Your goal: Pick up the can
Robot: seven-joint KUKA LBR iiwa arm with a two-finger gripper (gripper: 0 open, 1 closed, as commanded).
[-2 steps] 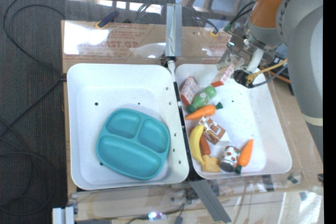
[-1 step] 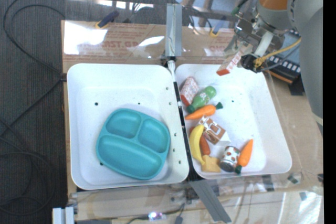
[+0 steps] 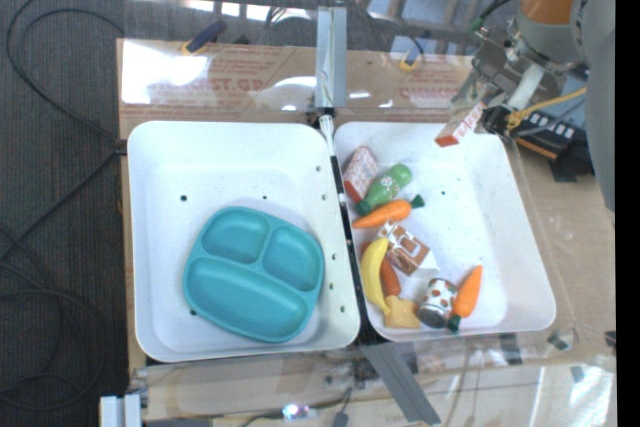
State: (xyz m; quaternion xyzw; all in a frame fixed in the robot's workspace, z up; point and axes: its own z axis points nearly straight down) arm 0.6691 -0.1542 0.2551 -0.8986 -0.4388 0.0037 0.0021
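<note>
The can (image 3: 435, 302) lies untouched low in the right-hand bin (image 3: 505, 215), wedged between a carrot (image 3: 467, 289) and a banana (image 3: 374, 272), so the pick has not yet begun as far as I can judge. The end effector (image 3: 478, 115) hangs at the upper right of the frame over the bin's far rim, with a small red-and-white packet (image 3: 460, 128) at its tip; whether it is clamped on that I cannot tell. Next it would need to travel down-frame and drop over the can, squeezing in amid crowded toy food. The left bin (image 3: 170, 175) carries a teal divided plate (image 3: 254, 273); the desk (image 3: 190, 80) is pale wood, with dark carpet and cables beyond
</note>
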